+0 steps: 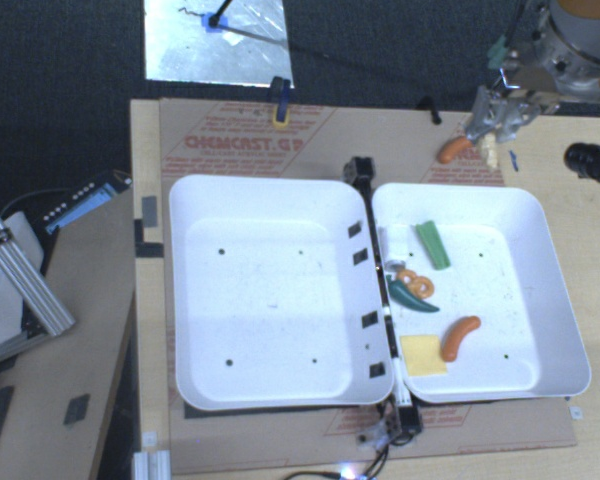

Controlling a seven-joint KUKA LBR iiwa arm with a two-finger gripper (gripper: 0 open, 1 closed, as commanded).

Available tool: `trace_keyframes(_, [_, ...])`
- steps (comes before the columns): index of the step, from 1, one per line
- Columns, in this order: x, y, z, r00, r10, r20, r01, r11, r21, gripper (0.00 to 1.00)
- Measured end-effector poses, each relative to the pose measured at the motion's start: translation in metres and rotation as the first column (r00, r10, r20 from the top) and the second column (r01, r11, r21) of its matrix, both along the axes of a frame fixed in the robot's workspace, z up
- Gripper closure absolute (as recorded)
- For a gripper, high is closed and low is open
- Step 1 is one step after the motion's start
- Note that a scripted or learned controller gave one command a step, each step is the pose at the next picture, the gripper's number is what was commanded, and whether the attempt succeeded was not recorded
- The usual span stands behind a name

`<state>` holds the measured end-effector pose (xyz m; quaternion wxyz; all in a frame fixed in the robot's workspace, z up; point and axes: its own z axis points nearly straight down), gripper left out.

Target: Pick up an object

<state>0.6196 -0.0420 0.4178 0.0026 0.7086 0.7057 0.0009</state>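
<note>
Pincer [488,128]: raised beyond right white bin [550,258], over the desk; small orange sausage-shaped toy [454,150] at its tips, grasp and opening cannot be told. Risk: if barely pinched at one end, toy likely drops outside bin.

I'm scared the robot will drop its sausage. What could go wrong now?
The gripper sits high past the right bin with an orange sausage at its tip. I can't tell how firmly it's held. If it slips, it probably lands on the cardboard, outside both bins.
</note>
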Motion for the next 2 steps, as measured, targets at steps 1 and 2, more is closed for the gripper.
trace_keyframes(1, [-0.009, -0.019, 0.126, 1.0, 0.005, 0.013, -0.005, 1.0, 0.0, 1.0])
trace_keyframes(2, [-0.103, 0.023, 0.119, 1.0, 0.011, -0.001, -0.011, 1.0, 0.004, 1.0])
